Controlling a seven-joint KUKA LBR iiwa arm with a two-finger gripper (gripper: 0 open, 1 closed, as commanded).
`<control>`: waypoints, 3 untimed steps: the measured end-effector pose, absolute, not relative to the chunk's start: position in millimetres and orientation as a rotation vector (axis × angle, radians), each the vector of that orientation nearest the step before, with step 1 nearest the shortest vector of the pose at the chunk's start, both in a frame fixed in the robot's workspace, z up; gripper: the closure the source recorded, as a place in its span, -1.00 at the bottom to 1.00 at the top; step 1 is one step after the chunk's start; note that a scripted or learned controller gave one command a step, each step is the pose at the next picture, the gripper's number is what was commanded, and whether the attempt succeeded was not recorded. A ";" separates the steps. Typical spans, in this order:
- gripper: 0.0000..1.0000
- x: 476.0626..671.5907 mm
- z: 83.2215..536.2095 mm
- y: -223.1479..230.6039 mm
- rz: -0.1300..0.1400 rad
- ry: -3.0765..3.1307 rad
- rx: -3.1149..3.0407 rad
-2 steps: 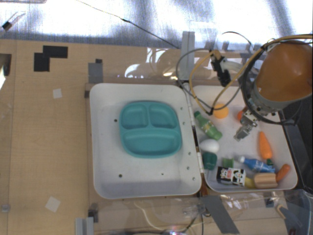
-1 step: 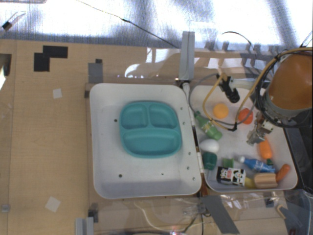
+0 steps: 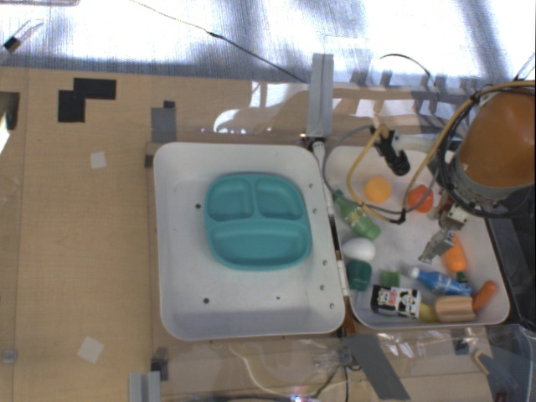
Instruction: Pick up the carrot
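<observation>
Carrot (image 3: pixel 484 294) — taken to be the tapered orange piece down in the right bin's (image 3: pixel 409 239) near corner, a little apart from the gripper (image 3: pixel 439 241), lower and further right in the view. Probably a light, stiff plastic toy with smooth, slippery skin — best pinched across the thick middle, not the narrow tip. Cannot tell how wide the gripper stands, nor whether anything is gripped. Poised just beside another orange lump (image 3: pixel 455 259), perhaps touching.
</observation>
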State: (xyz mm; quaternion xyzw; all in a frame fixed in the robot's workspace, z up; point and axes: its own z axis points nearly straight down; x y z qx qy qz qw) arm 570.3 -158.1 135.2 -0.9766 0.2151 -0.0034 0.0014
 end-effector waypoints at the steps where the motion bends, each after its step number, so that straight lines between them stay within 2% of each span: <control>1: -1.00 584.8 86.6 -197.0 -0.014 0.469 -3.105; 2: -1.00 566.6 86.3 -205.5 -0.014 0.312 -3.125; 3: 1.00 570.2 98.6 -202.9 -0.029 0.303 -3.123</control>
